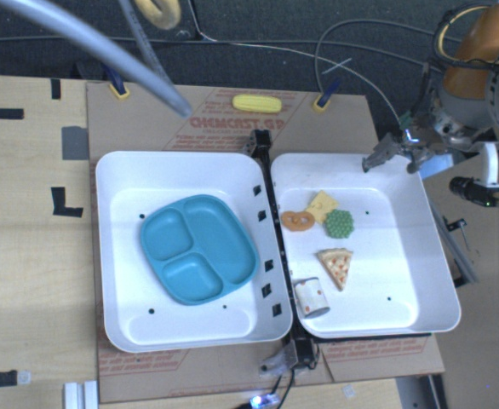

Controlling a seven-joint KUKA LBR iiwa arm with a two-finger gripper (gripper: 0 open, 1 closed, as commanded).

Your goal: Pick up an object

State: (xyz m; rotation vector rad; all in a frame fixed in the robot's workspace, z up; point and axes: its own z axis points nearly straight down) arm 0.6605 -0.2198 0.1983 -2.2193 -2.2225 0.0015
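The objects for picking lie together in the right bin (403,245), and nearest the camera among them is a small pale can (311,296), on its side close to the bin's front left corner. Just beyond it rests a pizza slice (336,267), its point turned toward the front. Farther back sit three pieces close together: a green, knobbly ball (340,223), a yellow wedge like cheese (322,204) touching or nearly touching it, and a brown pretzel (298,221) just beside the divider between the bins. The left bin (117,228) holds a blue tray with three compartments (198,247), set at a slant. Above the right bin's far right corner hangs the tool (392,153), well apart from all the food pieces and with nothing in it; its dark fingers (377,158) seem to stand spread, though at this size the gap is hard to judge. Behind it rises the grey arm with its orange band (479,45). Beyond both bins, on the cardboard sheet covering the worktop (28,228), lies a yellow piece like a banana (257,103).
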